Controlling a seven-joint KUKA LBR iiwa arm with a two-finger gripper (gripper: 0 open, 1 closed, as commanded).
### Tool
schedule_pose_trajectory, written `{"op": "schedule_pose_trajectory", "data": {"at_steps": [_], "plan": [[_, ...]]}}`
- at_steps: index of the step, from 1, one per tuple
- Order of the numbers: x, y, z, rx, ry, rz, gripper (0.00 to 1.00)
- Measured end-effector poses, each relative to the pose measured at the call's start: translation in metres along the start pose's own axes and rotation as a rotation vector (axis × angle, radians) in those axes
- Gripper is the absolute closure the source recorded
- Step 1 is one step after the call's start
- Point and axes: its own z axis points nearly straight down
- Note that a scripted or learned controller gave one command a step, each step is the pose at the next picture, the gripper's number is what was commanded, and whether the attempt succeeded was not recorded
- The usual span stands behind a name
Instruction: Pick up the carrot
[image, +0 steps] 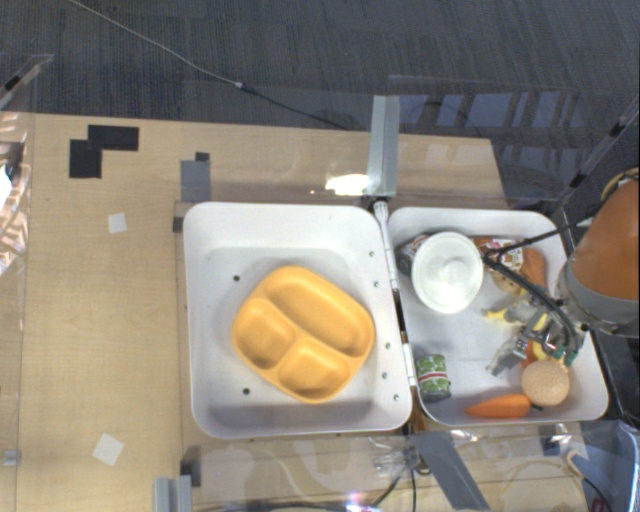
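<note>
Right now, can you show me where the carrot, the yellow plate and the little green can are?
carrot (498, 406), camera view, middle of its orange body.
yellow plate (304, 331), camera view, centre ridge between compartments.
green can (433, 378), camera view, its side label.

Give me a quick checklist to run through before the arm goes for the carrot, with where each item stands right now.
1. Carrot in view, lying at the near edge of the right bin: ok.
2. Nothing lying on top of the carrot: ok.
3. Room around the carrot: not ok, the round bun sits right against its right end.
4. Tool above the right bin, just behind the carrot: ok.
5. Tool fingers open: cannot tell, cables hide them.
6. Small green can stands apart on the carrot's left: ok.
</note>
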Motion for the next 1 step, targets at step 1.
{"op": "schedule_pose_trajectory", "data": {"at_steps": [1], "plan": [[-0.0057,0.0049,0.0721,-0.002,-0.003,-0.396,0.0]]}}
